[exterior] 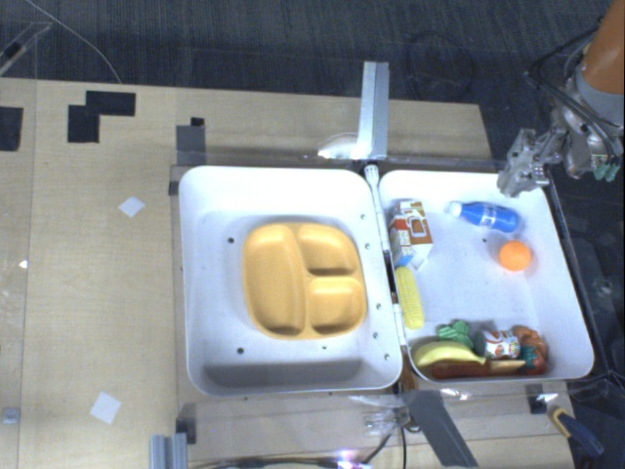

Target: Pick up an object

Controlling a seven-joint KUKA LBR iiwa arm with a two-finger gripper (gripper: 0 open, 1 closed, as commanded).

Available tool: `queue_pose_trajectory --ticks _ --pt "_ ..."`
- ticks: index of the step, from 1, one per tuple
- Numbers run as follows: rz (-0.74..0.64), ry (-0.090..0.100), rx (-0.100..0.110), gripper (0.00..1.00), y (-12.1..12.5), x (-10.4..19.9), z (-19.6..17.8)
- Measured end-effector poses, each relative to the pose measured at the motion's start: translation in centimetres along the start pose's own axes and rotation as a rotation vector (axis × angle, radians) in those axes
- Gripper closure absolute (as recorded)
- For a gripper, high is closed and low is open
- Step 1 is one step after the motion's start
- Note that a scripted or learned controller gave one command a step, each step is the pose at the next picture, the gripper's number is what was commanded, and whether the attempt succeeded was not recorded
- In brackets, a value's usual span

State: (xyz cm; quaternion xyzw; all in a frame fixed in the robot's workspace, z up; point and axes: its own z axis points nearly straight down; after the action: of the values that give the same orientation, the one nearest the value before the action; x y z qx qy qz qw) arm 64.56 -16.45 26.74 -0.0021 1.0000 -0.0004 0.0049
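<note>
The right bin (pixel 547 330) holds a blue bottle (pixel 485 216) near its far edge, an orange ball (pixel 515 255), a small carton (pixel 409 233), a corn cob (pixel 409 296) along its left wall, and a pile of toy food with a banana (pixel 447 354) at the front. My gripper (pixel 523 167) hangs above the bin's far right corner, up and to the right of the blue bottle, with nothing seen between its fingers.
The left bin (pixel 210 262) holds a yellow divided tray (pixel 301 278). A metal post (pixel 374 110) rises behind the wall between the two bins. Wooden bench top (pixel 88 262) lies to the left.
</note>
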Motion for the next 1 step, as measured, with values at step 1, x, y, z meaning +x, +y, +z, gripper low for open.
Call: queue_pose_trajectory --ticks 1 --pt "0.010 0.006 -0.001 0.00 -4.15 0.19 8.28"
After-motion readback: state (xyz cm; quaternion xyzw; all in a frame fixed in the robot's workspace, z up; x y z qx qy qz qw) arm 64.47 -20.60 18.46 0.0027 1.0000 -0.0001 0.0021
